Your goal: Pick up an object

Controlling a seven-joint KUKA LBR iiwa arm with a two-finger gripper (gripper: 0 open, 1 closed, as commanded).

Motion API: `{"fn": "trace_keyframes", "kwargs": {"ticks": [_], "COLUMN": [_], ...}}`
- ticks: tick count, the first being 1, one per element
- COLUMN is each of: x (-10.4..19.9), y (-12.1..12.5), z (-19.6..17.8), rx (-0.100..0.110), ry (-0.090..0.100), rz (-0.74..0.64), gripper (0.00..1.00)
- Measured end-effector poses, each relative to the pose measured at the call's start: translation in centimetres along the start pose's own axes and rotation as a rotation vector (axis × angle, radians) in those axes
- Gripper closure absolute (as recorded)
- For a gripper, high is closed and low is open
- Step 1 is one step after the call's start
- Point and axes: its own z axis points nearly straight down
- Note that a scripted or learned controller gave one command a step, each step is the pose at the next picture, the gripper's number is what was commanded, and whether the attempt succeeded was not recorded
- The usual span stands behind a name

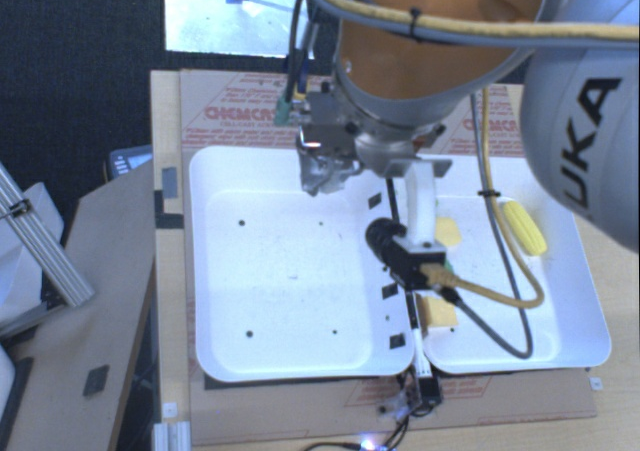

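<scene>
My gripper (326, 176) hangs over the far part of the left bin (280, 284), near the divider between the two bins. Nothing shows beneath it on the white floor. In the right bin (565, 324) lies a yellow corn cob (523, 227) toward the far right. A small yellow piece (448, 232) rests just right of the divider, partly behind the arm's bracket. A tan-yellow block (438, 312) sits close to the divider toward the front. The arm's large orange band and grey body hide the far edge of the right bin.
A yellow cable (500, 291) and a grey cable (505, 334) loop over the right bin's floor. The bins rest on a cardboard sheet (235, 104). An aluminium rail (40, 249) leans at the left.
</scene>
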Motion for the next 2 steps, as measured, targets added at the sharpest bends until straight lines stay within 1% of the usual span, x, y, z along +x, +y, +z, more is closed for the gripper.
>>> {"fn": "trace_keyframes", "kwargs": {"ticks": [1, 2], "x": [1.7, -4.2], "y": [0.1, 0.0], "z": [-9.8, -9.2], "rx": [-0.001, 0.009], "ry": [0.001, -0.005], "rz": [0.0, 0.009], "gripper": [1.0, 1.0]}}
